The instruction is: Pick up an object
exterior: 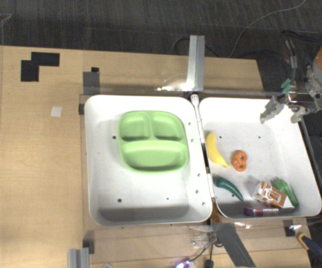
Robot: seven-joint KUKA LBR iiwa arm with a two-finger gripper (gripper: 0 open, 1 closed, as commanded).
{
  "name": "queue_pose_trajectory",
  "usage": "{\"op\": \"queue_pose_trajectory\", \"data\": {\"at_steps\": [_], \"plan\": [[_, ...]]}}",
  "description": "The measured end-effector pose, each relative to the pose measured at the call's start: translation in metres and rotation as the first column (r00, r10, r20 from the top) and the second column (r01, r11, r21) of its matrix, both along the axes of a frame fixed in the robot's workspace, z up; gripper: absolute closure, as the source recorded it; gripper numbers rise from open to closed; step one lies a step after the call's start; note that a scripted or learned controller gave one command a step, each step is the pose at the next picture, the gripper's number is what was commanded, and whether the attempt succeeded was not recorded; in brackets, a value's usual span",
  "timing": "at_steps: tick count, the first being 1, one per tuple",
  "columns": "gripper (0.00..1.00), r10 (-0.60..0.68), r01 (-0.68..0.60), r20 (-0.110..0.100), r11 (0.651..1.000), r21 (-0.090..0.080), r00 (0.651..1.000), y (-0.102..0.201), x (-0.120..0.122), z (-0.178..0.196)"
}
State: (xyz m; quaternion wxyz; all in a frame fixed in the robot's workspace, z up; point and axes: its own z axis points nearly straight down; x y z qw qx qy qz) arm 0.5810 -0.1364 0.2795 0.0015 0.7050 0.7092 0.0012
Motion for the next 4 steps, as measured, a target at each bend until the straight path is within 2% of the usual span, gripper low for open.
{"op": "queue_pose_trajectory", "data": {"at_steps": [1, 2, 3, 4], "plan": [[0.0, -0.143, 0.143, -0.001, 0.99, 0.001, 0.99, -0.017, 0.027, -0.077], [0.0, -0.111, 0.111, -0.002, 0.994, 0.001, 0.994, 0.042, -0.008, -0.168], [0.0, -0.042, 0.042, 0.016, 0.999, 0.001, 0.999, 0.038, -0.034, -0.188], [1.0, -0.039, 0.039, 0.021, 0.999, 0.003, 0.999, 0.04, -0.031, -0.176]]}}
